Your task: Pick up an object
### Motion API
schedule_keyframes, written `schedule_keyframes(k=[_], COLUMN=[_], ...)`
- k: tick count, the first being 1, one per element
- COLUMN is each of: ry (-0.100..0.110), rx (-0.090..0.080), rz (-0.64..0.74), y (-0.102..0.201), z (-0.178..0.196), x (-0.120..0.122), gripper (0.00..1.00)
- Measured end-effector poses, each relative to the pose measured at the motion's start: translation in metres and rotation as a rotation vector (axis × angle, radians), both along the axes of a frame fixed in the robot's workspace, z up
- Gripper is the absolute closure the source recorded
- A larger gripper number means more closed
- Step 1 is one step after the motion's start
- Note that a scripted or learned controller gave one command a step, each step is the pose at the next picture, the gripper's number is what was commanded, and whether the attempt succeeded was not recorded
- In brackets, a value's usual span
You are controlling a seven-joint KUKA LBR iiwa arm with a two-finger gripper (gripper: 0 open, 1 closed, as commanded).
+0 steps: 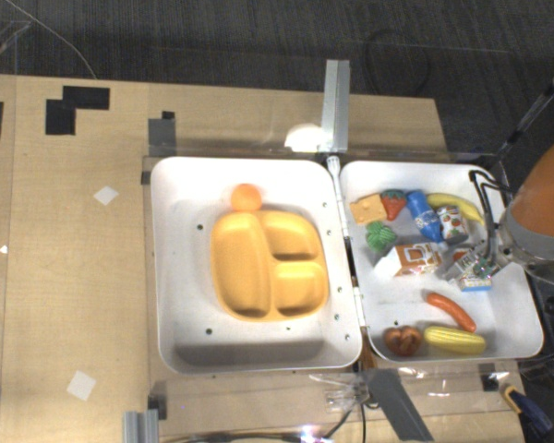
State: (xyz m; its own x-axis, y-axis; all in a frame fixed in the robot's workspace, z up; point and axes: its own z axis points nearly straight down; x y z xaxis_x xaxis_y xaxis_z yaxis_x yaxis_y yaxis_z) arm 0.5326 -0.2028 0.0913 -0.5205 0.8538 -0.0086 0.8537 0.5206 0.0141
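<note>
Your hand (475,268) sits low at the right of the frame, its grip unreadable; crowded toys (425,238) beside it could be nudged; expect a miss.

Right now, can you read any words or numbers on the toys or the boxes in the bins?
No text here can be read.
The small printed box in the right bin: it has colourful printing, too blurred to read.
The blue can: its label is too small to read.
The packet beside the banana: markings blurred.
The yellow tray in the left bin: no writing visible.
</note>
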Motion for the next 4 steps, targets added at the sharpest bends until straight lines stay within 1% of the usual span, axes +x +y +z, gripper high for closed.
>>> schedule_keyframes(k=[1, 2, 3, 4], ry=[-0.008, -0.006, 0.024, 0.006], rx=[-0.001, 0.000, 0.008, -0.004], rz=[0.003, 0.006, -0.219, 0.030], y=[0.001, 0.002, 0.002, -0.003], z=[0.013, 0.012, -0.003, 0.039], x=[0.003, 0.003, 0.088, 0.089], gripper=[1.00, 0.00, 0.00, 0.00])
